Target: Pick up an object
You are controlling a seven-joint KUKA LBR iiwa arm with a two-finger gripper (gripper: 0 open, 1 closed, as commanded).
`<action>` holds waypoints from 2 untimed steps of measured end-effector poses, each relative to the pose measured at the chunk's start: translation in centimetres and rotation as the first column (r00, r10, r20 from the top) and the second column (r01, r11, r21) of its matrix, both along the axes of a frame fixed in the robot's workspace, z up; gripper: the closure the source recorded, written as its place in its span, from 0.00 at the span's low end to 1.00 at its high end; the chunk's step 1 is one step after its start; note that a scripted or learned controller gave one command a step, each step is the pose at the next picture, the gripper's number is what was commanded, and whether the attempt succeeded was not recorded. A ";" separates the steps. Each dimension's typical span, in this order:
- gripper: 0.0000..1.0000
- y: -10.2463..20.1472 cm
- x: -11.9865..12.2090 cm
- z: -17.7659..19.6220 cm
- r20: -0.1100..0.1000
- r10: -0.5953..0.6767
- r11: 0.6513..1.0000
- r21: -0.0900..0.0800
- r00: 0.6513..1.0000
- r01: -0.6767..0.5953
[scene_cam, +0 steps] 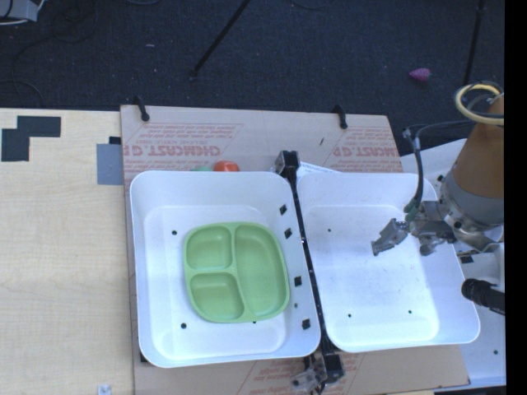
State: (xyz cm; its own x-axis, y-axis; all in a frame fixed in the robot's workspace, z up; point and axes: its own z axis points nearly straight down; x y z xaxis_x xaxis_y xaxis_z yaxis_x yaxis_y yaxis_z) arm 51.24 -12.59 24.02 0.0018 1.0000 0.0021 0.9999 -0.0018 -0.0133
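A light green divided plate (pixel 236 271) with three compartments lies flat on the floor of the left bin (pixel 153 220). My gripper (pixel 408 243) hangs over the right part of the right bin (pixel 370 319), tilted toward the left, far from the plate. Its two dark fingers (pixel 386 239) stand apart with white bin floor showing between them and nothing held.
A small orange-red object (pixel 226 167) and a bit of green (pixel 202 169) sit on the cardboard just behind the left bin's back wall. A black divider (pixel 298 253) runs between the bins. The arm's grey body (pixel 482 171) stands at the right edge.
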 end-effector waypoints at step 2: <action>0.00 0.1 0.5 -3.9 0.006 0.002 1.000 0.000 1.000 -0.002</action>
State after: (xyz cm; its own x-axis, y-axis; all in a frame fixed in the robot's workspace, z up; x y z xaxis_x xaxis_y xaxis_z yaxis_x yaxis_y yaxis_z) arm 51.78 -12.53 20.14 0.0000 1.0000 0.0019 1.0000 0.0000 -0.0078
